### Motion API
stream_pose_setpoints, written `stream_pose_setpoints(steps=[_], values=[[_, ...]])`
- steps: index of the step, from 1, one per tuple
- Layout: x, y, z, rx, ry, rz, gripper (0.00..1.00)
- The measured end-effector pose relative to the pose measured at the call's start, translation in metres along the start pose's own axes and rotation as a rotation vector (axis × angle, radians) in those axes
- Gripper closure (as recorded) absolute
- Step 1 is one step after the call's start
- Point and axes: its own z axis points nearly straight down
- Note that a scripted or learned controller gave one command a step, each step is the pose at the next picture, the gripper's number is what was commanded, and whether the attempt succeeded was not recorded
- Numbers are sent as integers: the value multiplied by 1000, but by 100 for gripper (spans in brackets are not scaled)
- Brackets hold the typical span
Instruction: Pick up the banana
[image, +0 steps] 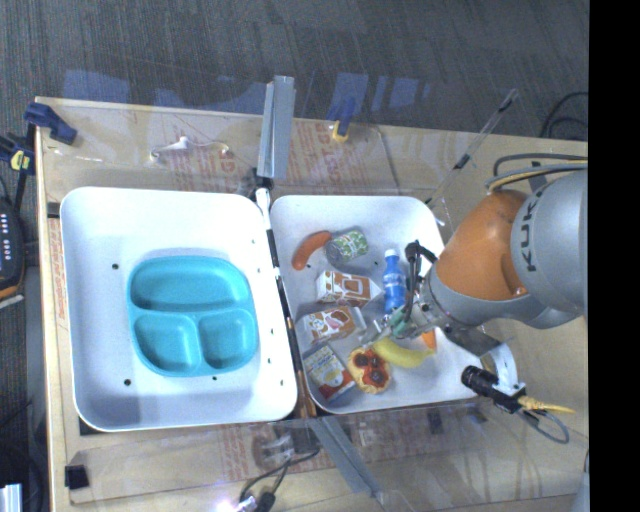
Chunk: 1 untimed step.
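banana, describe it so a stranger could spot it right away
Look in the right white bin, near its front right corner under the grey arm's gripper. The banana lies there, curved and plain yellow, unlike the printed packets beside it.

bench (150, 135) is being seen as a pale wooden top | left white bin (85, 300) is being carried near its left edge | right white bin (400, 212) is being carried just beside it, toward the right edge | grey bar (275, 125) is being carried at the far edge
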Motion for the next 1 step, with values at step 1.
stream_pose_setpoints(steps=[1], values=[[64, 93, -123, 3, 0, 119, 100]])
